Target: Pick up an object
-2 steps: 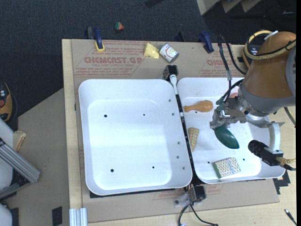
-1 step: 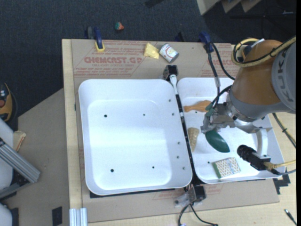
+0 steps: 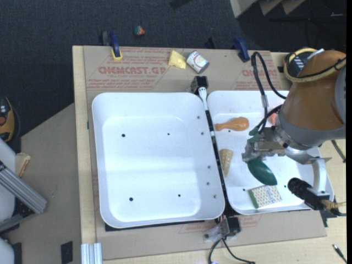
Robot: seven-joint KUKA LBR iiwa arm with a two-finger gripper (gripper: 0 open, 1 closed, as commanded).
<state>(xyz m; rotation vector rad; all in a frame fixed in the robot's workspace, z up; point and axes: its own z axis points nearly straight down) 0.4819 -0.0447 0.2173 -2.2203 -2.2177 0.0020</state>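
Note:
My gripper [image 3: 257, 152] hangs low over the middle of the right bin [image 3: 236, 100], under the orange and grey arm. A dark green object [image 3: 264, 172] lies just below and right of its tip, touching or nearly touching it. An orange-brown drumstick-shaped object [image 3: 233, 125] lies up and left of the gripper. A tan cone [image 3: 226, 159] rests to the left of the gripper by the bin's left wall. A green patterned square pad [image 3: 264, 196] sits near the bin's front edge.
The left bin [image 3: 154, 158] sits beside the right one, with a black divider rail [image 3: 212, 136] between them. On the cardboard behind the bins lie a yellow piece [image 3: 177, 60] and a small white box [image 3: 197, 62]. Blue clamps [image 3: 114, 42] hold the board's back edge.

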